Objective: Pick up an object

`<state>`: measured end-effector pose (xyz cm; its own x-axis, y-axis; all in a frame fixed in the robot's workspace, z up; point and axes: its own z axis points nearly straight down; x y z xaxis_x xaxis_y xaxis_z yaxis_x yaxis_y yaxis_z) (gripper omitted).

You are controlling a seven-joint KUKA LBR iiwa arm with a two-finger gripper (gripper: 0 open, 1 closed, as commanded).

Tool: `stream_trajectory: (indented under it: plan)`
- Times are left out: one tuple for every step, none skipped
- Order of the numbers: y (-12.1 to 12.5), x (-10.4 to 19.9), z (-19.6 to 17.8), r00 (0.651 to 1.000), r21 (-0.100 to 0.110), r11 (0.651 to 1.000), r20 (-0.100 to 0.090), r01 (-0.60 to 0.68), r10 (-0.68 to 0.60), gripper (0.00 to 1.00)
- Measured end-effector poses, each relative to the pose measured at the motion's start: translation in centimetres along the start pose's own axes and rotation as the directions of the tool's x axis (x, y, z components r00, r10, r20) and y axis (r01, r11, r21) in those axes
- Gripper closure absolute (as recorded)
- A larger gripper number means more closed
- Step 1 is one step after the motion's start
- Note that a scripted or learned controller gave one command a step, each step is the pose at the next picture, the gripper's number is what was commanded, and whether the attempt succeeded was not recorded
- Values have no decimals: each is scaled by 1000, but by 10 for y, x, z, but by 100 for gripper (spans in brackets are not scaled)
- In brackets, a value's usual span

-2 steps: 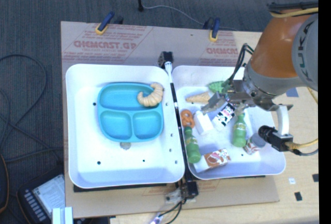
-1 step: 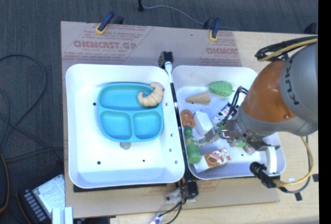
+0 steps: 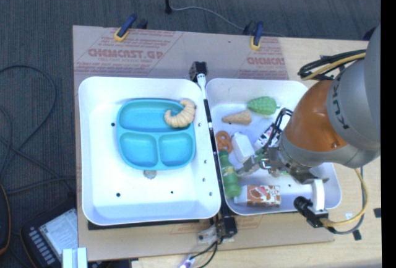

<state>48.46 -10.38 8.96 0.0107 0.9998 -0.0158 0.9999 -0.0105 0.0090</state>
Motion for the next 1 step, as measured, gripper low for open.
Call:
stream_trajectory:
  plan:
    - [1,4,-9,1000,0,1000,-7,3,-3,100]
